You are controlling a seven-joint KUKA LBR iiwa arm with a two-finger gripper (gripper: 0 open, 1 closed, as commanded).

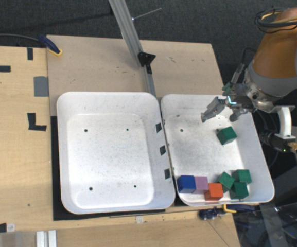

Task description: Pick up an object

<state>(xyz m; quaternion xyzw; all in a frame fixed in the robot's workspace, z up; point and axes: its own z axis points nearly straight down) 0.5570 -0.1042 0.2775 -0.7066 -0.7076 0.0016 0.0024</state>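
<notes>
My gripper (223,114) hangs over the upper right part of the right bin (194,151), its two fingers spread open with nothing between them. A green block (226,135) lies tilted on the bin floor just below the fingers, apart from them. Along the bin's near edge sit a blue block (187,183), a purple block (201,182), an orange block (215,190) and three more green blocks (239,189). The orange-banded arm (277,50) comes in from the right.
The left bin (107,94) stands beside the right one, sharing a raised rim in the middle. A slanted metal pole (129,29) with a black clamp (146,59) rises behind the bins. Cables hang off the bench at the right.
</notes>
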